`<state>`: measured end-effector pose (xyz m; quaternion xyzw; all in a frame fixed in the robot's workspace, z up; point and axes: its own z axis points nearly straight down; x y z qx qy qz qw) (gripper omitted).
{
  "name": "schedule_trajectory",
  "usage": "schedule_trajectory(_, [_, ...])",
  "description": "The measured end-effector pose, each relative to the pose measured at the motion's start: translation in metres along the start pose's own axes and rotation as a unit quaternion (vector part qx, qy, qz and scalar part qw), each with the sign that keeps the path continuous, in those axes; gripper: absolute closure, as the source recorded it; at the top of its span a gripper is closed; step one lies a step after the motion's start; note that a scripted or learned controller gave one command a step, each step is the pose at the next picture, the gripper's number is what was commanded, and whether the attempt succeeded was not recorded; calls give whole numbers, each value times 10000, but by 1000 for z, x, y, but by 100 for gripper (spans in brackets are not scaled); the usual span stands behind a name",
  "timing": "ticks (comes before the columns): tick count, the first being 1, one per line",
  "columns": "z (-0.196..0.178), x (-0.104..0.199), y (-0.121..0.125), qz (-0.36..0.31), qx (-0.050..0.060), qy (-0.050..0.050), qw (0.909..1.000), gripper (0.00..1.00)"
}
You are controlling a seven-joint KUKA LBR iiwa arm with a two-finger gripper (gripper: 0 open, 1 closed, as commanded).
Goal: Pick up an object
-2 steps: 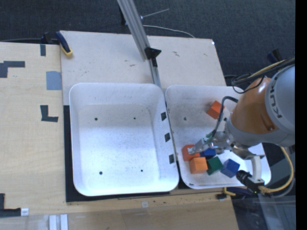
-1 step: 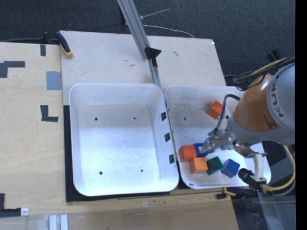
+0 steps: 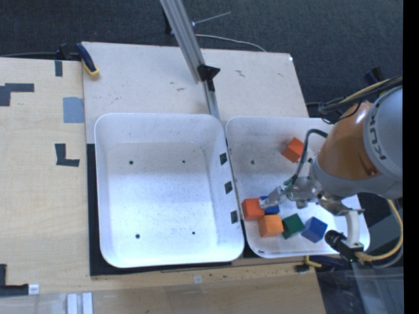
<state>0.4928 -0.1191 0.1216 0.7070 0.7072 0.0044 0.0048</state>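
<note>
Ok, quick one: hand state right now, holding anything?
Hand: low in the right bin over the cluster of blocks; whether it is open, closed or holding anything cannot be told.

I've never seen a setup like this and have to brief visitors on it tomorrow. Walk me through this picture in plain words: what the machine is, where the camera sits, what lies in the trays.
The camera sits above a bench and looks down at a slant. The grey machine with the orange band at the right is a robot arm; its gripper, a two-fingered hand, reaches into the right bin. Its job is to pick something up. Beside it is the left bin, another shallow white tray. In the right bin lie small blocks: an orange block by itself, then a cluster nearer the front edge, with a red-orange block, a second orange block, a green block and a blue block. I cannot tell whether the gripper holds anything.
</note>
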Motion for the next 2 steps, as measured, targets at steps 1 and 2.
schedule_trajectory(1, [14,-83,67,4,-106,-52,9999,0])
schedule_trajectory(2, [26,-60,48,-17,16,-13,10000,0])
